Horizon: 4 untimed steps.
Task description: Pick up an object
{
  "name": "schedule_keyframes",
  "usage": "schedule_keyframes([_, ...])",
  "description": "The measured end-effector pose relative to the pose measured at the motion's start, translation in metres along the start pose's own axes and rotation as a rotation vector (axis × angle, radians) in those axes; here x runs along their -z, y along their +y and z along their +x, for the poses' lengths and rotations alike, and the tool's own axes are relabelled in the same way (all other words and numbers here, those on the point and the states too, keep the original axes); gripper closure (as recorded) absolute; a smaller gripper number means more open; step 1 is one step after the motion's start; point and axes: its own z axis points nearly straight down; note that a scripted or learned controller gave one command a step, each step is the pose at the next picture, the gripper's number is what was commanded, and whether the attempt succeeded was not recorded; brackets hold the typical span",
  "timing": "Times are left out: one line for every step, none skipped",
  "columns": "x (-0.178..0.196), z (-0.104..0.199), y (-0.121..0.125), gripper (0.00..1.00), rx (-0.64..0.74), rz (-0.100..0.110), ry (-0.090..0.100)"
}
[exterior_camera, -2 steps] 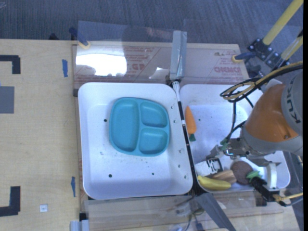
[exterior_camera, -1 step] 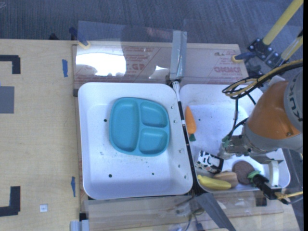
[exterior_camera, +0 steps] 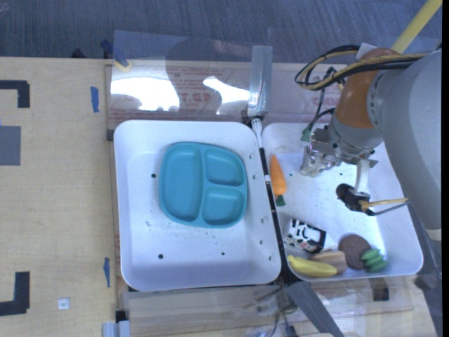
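My gripper (exterior_camera: 315,164) hangs over the far part of the right bin (exterior_camera: 397,220), pointing down at bare white floor. An orange carrot (exterior_camera: 278,175) with a green tip lies along the bin's left wall, a short way left of the gripper. Near the front lie a black-and-white patterned piece (exterior_camera: 306,236), a yellow banana (exterior_camera: 312,266), a brown round lump (exterior_camera: 355,249) and a small green thing (exterior_camera: 375,259). Nothing shows in the gripper's grasp.
The left bin (exterior_camera: 133,216) holds a blue divided plate (exterior_camera: 203,184) in its middle. A metal post (exterior_camera: 259,83) stands behind the seam between the bins. The arm's grey body covers the right bin's far right corner.
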Motion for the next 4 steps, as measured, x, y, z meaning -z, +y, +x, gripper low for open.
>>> schedule_keyframes([0.000,0.000,0.000,0.00,0.000,0.000,0.000])
schedule_keyframes([-0.004,-0.037,-0.032,0.00,0.094,-0.002,0.001])
schedule_keyframes([0.004,-0.028,-0.145,0.00,0.324,0.002,0.003])
schedule_keyframes([0.049,-0.079,-0.134,0.00,0.334,-0.005,-0.002])
